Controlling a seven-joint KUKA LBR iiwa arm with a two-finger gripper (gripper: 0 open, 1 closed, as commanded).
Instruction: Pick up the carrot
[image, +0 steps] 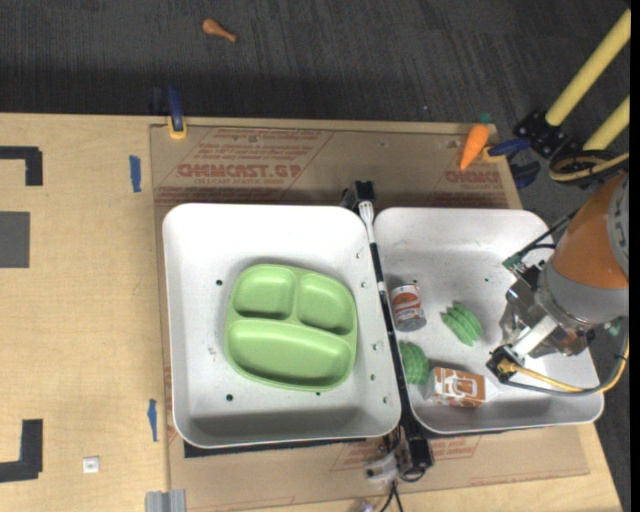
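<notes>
Lying on the board beyond the right bin (440, 225), the carrot (474, 147) looks light, stiff, smooth; best grasped across its thicker middle. I cannot tell how open the gripper (508, 360) is.

Both white bins (190, 300) looked like smooth, faintly glossy plastic. The green divided tray (293, 325) in the left bin had a matt plastic sheen. Under them lay a board (80, 330) of pale, matt wood or cardboard, printed red at 12 o'clock. The carrot (474, 143) at 1 o'clock looked like smooth orange plastic. The small can (406, 305) showed a shiny metal top and a paper label. The floor (330, 50) looked like dark rough carpet.
</notes>
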